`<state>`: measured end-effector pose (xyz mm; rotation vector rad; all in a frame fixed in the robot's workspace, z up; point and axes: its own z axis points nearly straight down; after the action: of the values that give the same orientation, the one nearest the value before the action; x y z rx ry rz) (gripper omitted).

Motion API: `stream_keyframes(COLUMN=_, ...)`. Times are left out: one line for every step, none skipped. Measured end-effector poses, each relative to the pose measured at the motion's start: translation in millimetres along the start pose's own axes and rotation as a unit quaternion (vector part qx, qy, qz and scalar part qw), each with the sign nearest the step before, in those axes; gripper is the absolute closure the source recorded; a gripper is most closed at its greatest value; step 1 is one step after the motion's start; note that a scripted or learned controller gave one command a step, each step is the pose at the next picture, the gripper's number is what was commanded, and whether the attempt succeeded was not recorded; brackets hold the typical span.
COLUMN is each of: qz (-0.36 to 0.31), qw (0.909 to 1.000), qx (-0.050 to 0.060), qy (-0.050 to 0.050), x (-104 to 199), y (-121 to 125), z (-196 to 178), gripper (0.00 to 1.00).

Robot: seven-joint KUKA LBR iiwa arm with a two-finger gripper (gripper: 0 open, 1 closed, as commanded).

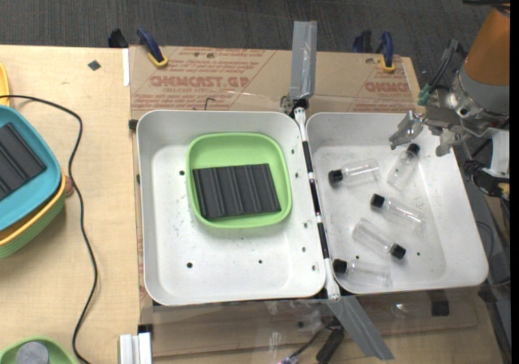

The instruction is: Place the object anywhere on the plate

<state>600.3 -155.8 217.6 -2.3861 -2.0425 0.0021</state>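
— So where are we? Our gripper [423, 137] hangs over the top of the right bin [454, 273], fingers apart, holding nothing we can see.

— And the thing to move?

— Clear tubes with black caps lie in that bin. One tube [404, 161] is right under the fingers. It looks like the one we want.

— How do we grab it well?

— We should go straight down, put one finger on each long side, and squeeze at the middle. Tubes are smooth and can roll away.

— Then?

— We lift it high over the wall between the bins and set it on the green plate [240, 153] in the left bin [162, 265].
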Motion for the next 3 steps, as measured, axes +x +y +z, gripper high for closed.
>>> stream_keyframes(qz=0.097, qw=0.9953, qx=0.000, qy=-0.001, x=-1, y=-25, z=-46, gripper=0.00)
stream_keyframes(qz=0.256, qw=0.9667, qx=0.000, qy=-0.001, x=-18, y=-29, z=-50, gripper=0.00)
stream_keyframes(qz=0.407, qw=0.9133, qx=0.001, qy=-0.001, x=-54, y=-20, z=-64, gripper=0.00)
